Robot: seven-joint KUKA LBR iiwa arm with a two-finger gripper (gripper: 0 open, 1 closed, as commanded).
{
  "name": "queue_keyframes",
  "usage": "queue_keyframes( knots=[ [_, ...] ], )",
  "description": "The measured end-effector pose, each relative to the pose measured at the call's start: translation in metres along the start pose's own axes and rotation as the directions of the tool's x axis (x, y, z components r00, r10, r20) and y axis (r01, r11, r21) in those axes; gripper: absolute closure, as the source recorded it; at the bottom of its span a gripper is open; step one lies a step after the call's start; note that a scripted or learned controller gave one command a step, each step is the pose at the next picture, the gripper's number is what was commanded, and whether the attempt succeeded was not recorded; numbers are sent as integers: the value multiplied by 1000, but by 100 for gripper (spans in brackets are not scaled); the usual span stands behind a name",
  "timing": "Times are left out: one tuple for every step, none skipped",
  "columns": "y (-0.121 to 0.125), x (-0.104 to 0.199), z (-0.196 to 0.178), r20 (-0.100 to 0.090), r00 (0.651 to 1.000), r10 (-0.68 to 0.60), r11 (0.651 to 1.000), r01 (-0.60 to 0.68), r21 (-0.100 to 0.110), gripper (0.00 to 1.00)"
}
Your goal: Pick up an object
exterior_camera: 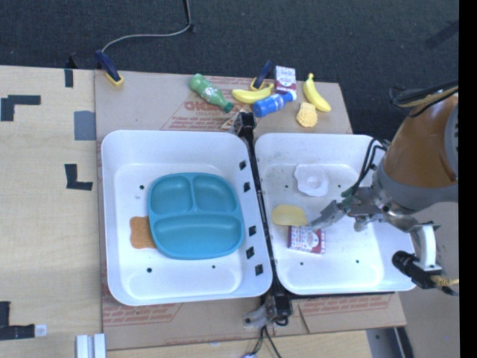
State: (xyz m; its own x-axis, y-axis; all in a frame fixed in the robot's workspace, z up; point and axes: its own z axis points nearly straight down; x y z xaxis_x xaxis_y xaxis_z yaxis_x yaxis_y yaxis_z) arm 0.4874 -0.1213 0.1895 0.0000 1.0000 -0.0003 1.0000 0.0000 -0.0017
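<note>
In the right bin [373,274] lie a yellow lemon-like piece [288,215], a small red and white packet [306,239] and a pale clear lid-like item [311,180]. My gripper [322,216] reaches in from the right, low over the bin floor, with its tip just right of the yellow piece and above the packet. Nothing shows between its fingers. The left bin [119,162] holds a blue divided plate [196,215] with an orange-brown flat piece [139,233] tucked at its left edge.
Behind the bins, on the cardboard, lie a green bottle [209,92], two toy bananas [251,94] [316,95], a blue bottle [269,105], a small carton [285,77] and a yellow wedge [306,115]. The arm's grey and orange body [421,162] overhangs the right bin's right side.
</note>
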Motion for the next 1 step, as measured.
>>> queue_keyframes(
  knots=[
    [64, 19, 76, -1, 1000, -1, 1000, 1, 1, 0]
  ],
)
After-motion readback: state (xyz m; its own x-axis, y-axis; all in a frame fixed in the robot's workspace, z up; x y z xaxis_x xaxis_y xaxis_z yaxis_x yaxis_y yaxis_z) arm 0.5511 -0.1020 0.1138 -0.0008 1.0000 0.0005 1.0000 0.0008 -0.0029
